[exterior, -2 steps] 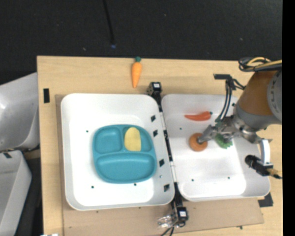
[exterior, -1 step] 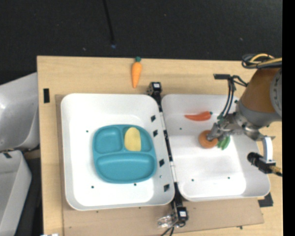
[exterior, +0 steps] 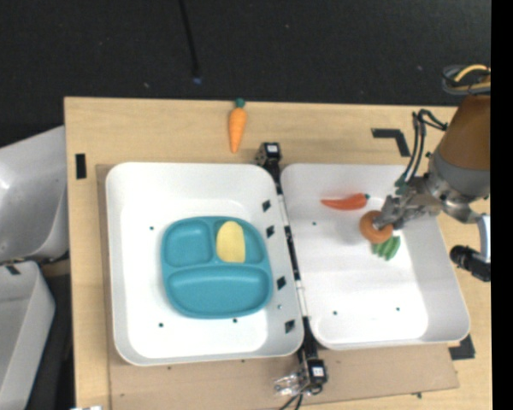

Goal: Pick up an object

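1. An orange round object with a green leafy end (exterior: 378, 229) lies in the right bin (exterior: 410, 314), right of frame centre.
2. The gripper (exterior: 392, 214) sits directly over this object, touching or nearly touching it; its opening and grasp cannot be determined.
3. A red chili pepper (exterior: 344, 201) lies just beside it, to the upper left.
4. The left bin (exterior: 137, 314) holds a blue divided plate (exterior: 214, 267) carrying a yellow item (exterior: 230, 242).
5. A carrot (exterior: 237, 126) rests on the bench (exterior: 154, 126) above the bins.

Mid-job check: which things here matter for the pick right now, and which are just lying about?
In play:
end effector, low in the right bin
orange round thing with green leaves, right at it
red pepper, close by

Lying about:
carrot on the bench, outside the bins
blue tray in the left bin
yellow piece on the tray
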`<move>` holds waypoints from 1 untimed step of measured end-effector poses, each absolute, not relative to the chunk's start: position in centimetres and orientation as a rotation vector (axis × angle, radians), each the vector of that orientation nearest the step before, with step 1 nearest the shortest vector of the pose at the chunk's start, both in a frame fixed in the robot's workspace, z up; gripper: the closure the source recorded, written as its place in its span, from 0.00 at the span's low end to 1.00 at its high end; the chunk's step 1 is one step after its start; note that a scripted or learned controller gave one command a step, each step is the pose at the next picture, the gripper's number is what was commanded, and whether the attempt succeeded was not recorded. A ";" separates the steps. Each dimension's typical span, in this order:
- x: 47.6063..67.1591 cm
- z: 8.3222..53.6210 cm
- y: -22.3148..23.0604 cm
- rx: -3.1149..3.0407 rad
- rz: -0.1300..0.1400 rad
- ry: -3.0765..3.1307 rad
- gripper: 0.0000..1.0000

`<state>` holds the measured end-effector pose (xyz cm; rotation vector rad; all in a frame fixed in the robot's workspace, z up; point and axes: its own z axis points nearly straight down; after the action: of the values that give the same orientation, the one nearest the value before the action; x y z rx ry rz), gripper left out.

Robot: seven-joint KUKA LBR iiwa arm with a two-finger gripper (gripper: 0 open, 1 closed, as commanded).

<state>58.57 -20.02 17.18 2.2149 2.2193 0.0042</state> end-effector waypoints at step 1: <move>59.0 21.6 -20.2 2.215 0.004 2.220 1.00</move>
<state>59.03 -20.16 21.61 2.2145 2.2201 0.0038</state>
